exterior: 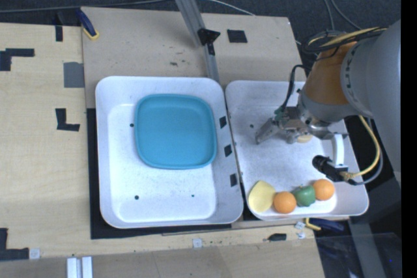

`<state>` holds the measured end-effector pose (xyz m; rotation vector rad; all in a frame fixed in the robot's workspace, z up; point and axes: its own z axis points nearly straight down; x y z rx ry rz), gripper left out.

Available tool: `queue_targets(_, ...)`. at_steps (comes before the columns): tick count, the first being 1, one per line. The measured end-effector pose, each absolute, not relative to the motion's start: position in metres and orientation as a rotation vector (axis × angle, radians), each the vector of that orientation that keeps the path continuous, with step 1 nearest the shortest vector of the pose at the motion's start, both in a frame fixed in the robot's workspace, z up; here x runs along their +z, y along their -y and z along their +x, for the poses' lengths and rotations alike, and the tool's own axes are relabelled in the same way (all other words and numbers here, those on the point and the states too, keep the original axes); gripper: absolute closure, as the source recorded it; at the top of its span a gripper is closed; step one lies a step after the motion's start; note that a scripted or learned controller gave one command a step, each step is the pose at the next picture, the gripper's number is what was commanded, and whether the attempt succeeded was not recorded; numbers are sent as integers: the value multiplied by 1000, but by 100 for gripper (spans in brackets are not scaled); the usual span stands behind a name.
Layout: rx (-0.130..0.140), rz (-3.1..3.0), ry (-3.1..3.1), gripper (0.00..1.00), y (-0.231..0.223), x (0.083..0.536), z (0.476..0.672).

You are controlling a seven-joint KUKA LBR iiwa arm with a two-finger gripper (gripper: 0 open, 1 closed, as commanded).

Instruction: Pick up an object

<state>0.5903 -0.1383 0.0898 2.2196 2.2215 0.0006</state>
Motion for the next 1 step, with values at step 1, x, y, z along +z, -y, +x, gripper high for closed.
queue_targets(1, 1, 2218, -2220, 100, 139, 101, 591)
